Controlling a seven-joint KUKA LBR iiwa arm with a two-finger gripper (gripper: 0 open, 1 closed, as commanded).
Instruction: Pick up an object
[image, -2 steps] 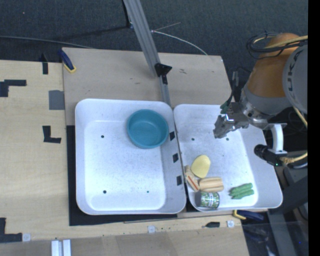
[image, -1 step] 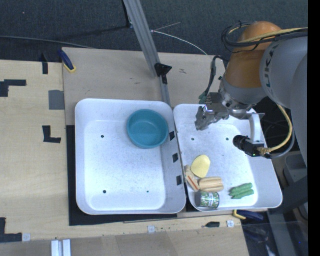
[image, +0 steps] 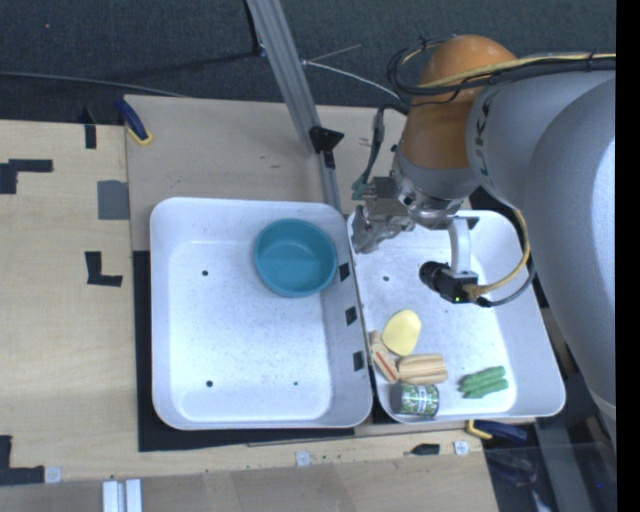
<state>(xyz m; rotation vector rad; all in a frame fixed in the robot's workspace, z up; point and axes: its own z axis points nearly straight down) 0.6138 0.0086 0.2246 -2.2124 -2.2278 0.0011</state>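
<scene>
Overhead view of the bench. We see the gripper (image: 375, 232) poised over the far left corner of the right bin (image: 500, 300), close to the wall it shares with the left bin (image: 180, 300). Nothing shows between its fingers, and from this angle we cannot tell whether they stand released or clenched.

The candidate things for picking lie clustered at the near end of the right bin, well apart from the gripper. A pale yellow, rounded piece (image: 402, 331) sits farthest from the near wall; just nearer lies a tan, hot-dog-like roll (image: 420, 367), lengthwise across the bin; touching its near side is a small can (image: 416, 400) lying on its side against the near rim. A green, knobbly piece (image: 483, 382) rests to the right, apart from the others. A blue bowl (image: 294, 257) stands upright in the far right corner of the left bin.

We judge the approach to be the step in hand. To do it well, we would carry the gripper toward the near end, centre it over one thing, and turn the fingers to span its narrow side. The green piece looks easiest, since it has free space around it; the roll and can crowd each other and the wall, so fingers may jam there.
</scene>
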